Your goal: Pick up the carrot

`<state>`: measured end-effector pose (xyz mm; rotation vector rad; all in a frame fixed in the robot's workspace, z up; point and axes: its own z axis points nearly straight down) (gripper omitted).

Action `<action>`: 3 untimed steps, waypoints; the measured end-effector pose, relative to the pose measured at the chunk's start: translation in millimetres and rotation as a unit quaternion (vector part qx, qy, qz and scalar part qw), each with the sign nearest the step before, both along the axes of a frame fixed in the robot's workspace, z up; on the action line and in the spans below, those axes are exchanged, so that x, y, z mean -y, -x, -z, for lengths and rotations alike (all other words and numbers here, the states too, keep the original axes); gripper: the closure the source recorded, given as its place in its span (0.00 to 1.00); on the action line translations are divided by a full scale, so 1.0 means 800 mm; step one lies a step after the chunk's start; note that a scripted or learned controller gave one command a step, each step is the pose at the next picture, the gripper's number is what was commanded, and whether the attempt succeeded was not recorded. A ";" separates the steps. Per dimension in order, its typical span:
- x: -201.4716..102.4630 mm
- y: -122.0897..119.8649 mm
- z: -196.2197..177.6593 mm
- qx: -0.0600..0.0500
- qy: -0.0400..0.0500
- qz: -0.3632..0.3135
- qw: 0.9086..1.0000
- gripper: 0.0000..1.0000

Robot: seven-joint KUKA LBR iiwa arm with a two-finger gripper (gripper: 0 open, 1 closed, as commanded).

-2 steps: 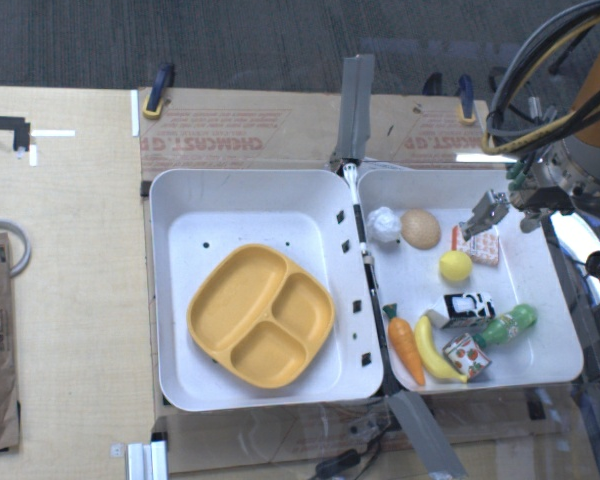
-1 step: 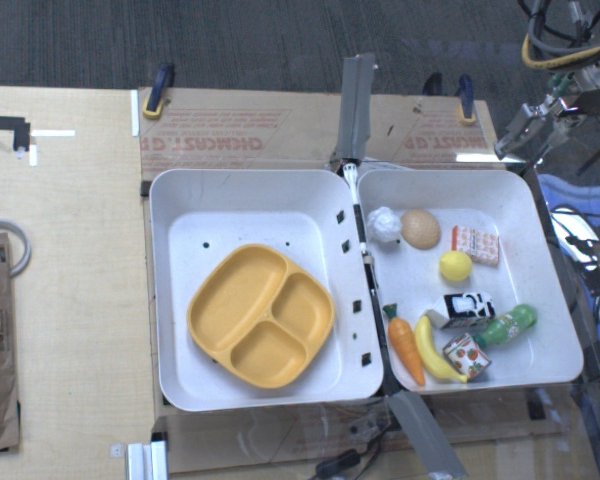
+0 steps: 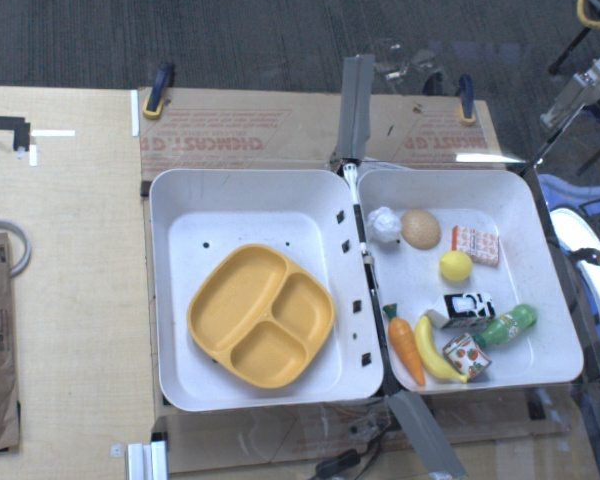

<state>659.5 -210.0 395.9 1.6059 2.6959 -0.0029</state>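
Carrot at rest in the right bin; grasp not yet begun.

Camera view: the carrot [image 3: 406, 349] lies along the right bin's [image 3: 540, 223] left wall, near the front corner, just beside the banana [image 3: 435, 352]. It appears light, rigid, smooth and tapered; take hold across the thicker upper half. State of the jaws cannot be determined. The left bin [image 3: 180, 208] holds a yellow tray [image 3: 261, 315].

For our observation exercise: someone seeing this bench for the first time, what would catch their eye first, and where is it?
The big yellow divided plate in the left bin stands out first. Next comes the cluster of small toy foods in the right bin: an orange carrot by the near left wall, beside a banana, with a lemon farther back.
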 end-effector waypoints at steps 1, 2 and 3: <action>0.016 0.079 0.018 -0.001 0.000 -0.185 0.983 0.00; 0.015 0.189 0.039 -0.001 0.000 -0.290 0.957 0.00; 0.015 0.218 -0.044 0.000 0.000 -0.437 0.899 0.00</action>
